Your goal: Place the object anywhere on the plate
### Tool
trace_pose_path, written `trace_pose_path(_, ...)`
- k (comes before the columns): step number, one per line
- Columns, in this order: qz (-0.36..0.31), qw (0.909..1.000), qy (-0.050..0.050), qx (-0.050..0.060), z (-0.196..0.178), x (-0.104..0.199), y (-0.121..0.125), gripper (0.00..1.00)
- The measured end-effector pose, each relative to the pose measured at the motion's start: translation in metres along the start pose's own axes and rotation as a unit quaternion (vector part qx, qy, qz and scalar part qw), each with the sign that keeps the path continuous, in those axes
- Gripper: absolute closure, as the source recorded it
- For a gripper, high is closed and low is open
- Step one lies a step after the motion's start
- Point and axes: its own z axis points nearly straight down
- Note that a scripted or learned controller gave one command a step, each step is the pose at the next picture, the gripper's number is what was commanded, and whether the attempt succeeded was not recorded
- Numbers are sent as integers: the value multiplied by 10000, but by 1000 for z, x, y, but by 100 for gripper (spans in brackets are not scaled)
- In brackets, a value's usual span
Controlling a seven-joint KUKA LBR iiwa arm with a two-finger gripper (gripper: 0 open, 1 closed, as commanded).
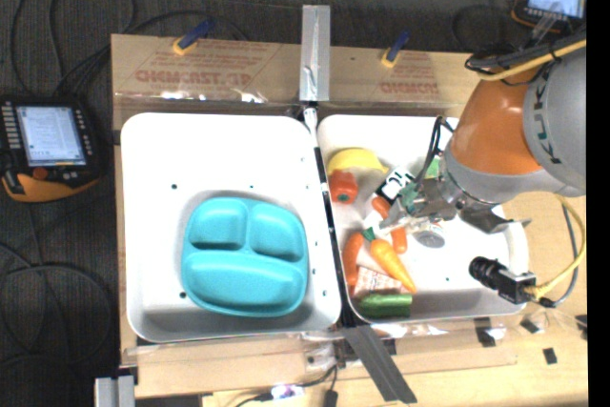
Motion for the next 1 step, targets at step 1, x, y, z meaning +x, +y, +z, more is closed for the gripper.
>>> trace_pose_path(1,-1040,9946,-12,0,11,52,34,100)
